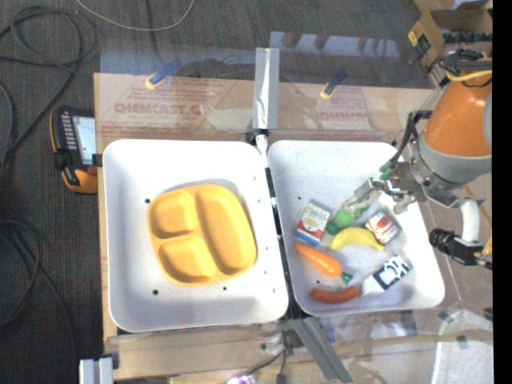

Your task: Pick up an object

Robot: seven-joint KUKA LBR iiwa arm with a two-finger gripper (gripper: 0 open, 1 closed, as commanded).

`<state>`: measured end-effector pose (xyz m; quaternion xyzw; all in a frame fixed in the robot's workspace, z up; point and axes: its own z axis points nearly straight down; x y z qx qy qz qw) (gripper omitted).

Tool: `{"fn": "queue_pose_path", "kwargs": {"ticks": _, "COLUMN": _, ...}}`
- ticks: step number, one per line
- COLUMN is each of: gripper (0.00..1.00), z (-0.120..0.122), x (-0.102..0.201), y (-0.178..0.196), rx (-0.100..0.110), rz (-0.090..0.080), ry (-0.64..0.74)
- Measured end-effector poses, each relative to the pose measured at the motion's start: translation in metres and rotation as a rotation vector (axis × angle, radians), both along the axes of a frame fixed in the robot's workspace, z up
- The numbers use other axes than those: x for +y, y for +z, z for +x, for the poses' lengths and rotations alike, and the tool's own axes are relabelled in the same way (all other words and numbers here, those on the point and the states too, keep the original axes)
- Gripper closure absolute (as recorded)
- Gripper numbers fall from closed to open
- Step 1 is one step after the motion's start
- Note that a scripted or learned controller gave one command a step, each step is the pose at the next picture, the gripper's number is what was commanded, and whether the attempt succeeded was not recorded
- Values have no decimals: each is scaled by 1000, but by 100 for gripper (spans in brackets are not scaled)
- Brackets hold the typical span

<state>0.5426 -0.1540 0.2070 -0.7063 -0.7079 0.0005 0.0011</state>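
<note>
— What sort of place is this?
— A robotics lab: a KUKA arm [458,126] over a bench [200,106], loose cables [120,6] on carpet, and a teach pendant [74,146] beside the bins.

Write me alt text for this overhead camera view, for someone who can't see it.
A grey-and-orange robot arm reaches from the right, its gripper low over the right white bin, which holds toy food: a banana, carrot, sausage, green bottle and small cartons. The left white bin holds a yellow divided tray.
</note>
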Motion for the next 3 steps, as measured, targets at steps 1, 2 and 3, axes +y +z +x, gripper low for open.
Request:
{"fn": "queue_pose_path", "kwargs": {"ticks": 1, "gripper": 0, "z": 9, "x": -52, "y": -113, "rx": -5, "rz": 1, "ry": 99}}
{"fn": "queue_pose_path", "kwargs": {"ticks": 2, "gripper": 100, "z": 10, "x": -52, "y": -102, "rx": -7, "rz": 1, "ry": 100}}
{"fn": "queue_pose_path", "kwargs": {"ticks": 3, "gripper": 100, "z": -5, "x": 7, "y": -18, "rx": 0, "rz": -1, "ry": -134}}
